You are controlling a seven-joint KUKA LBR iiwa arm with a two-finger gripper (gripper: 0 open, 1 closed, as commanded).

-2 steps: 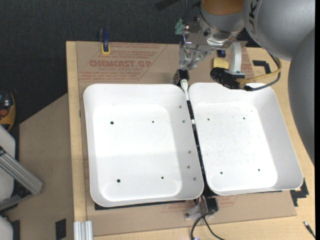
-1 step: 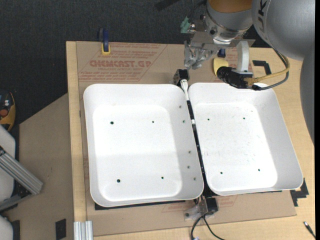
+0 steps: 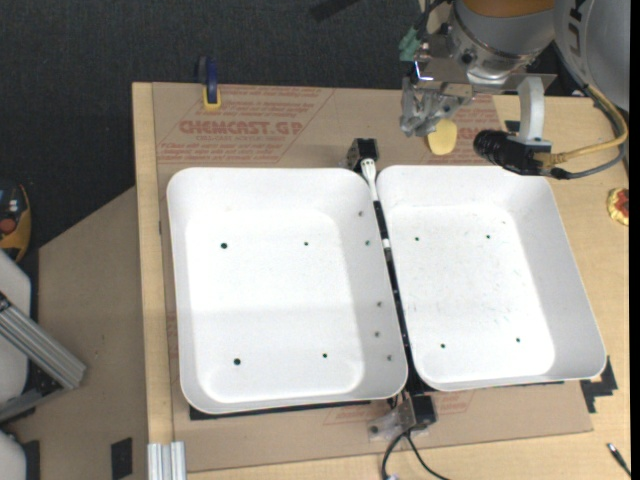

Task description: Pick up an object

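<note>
My gripper (image 3: 430, 128) hangs above the bench's far edge, beyond the back left corner of the right bin (image 3: 560, 268). A small pale yellow object (image 3: 442, 140) sits at its fingertips, pinched between the metal fingers and lifted off the bin. The grey arm with its orange band reaches in from the upper right. Only the lower part of the yellow object shows below the fingers.
The left bin (image 3: 190, 268) lies beside the right one on a brown board (image 3: 260, 123). A black clip (image 3: 362, 153) joins the bins at the back. A black fitting with a cable (image 3: 505, 150) lies right of the gripper. A blue and yellow clamp (image 3: 208, 83) stands at the back left.
</note>
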